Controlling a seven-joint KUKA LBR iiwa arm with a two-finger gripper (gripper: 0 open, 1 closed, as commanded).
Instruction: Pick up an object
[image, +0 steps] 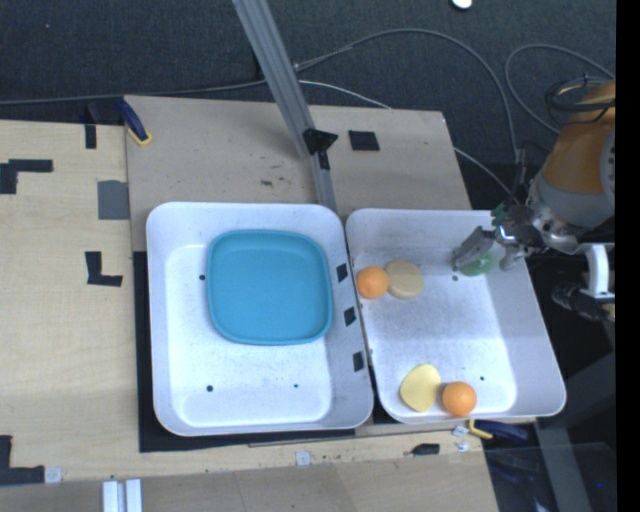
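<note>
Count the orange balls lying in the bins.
2. One orange ball lies at the right bin's left wall, beside a tan disc; the other lies near its front edge.

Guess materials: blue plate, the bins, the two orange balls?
Blue plate: probably plastic, uniform matte colour, soft rounded rim. Bins: look like thin moulded white plastic, smooth with rolled edges, dark scuff specks. Orange balls: smooth, even colour, likely plastic or foam; too small to tell.

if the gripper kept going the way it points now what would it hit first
The gripper points left and a little down over the right bin. Likely first: the beige disc, with the orange ball touching its far side. Height is unclear, so it might pass above them.
</note>
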